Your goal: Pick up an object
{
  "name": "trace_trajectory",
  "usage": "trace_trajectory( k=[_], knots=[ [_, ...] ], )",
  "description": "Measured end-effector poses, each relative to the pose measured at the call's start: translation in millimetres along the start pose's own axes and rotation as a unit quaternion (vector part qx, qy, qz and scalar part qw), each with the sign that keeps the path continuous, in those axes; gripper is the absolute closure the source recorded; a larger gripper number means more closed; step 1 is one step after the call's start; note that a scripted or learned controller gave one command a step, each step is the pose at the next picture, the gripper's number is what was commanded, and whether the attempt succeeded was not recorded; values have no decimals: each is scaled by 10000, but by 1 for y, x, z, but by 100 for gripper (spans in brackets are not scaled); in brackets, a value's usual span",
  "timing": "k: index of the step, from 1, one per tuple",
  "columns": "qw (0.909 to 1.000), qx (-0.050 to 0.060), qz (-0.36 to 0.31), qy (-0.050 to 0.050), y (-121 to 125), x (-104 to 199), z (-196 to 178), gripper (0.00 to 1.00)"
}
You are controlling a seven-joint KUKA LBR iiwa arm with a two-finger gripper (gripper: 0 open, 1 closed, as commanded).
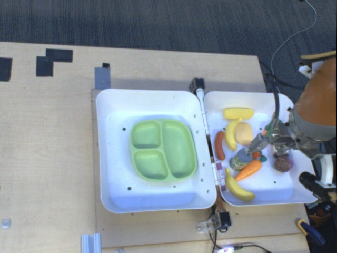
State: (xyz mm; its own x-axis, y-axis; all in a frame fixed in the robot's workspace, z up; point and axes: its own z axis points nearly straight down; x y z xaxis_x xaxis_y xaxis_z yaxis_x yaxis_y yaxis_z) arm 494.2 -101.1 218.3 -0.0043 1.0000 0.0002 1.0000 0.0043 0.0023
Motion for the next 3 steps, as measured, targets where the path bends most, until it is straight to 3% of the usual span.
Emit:
trace_trajectory(
  k=[1,2,3],
  knots=[
    [10000,-6,2,1,14,-31,100,0],
    [10000,-21,-1,1,16,-31,90,100],
    [10000,-10,-5,4,75,28,33,100]
  ],
)
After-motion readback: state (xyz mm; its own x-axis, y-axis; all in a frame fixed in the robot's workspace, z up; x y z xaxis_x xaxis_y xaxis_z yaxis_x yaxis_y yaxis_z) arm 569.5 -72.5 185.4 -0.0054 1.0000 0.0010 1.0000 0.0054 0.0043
